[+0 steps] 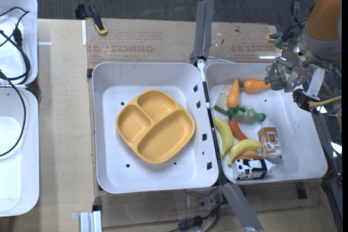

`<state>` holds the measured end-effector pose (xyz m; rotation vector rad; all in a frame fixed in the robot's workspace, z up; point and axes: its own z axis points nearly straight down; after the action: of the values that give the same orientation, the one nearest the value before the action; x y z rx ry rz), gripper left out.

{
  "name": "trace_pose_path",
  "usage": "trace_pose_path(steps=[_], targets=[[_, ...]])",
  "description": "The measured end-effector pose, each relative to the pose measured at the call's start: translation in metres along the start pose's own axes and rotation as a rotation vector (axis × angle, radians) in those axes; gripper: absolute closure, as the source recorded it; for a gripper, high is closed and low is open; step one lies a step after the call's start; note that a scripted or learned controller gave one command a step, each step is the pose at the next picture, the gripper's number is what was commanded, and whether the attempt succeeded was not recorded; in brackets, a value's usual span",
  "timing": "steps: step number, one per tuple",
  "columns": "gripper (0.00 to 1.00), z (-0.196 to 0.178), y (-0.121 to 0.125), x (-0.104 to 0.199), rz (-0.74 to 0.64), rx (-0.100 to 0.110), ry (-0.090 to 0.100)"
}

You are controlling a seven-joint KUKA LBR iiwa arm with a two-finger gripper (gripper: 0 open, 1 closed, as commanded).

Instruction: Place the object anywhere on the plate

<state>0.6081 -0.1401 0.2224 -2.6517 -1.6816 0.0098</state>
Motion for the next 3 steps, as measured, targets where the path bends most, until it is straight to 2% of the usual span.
trace_pose_path(steps=[1, 2, 3], targets=[[1.0, 0.034, -0.111, 0.049, 0.246, 0.003, 0.0], [1.0, 0.021, -0.122, 0.122, 0.177, 0.001, 0.0], [1.0, -0.035, -0.159, 0.136, 0.105, 0.0, -0.001]])
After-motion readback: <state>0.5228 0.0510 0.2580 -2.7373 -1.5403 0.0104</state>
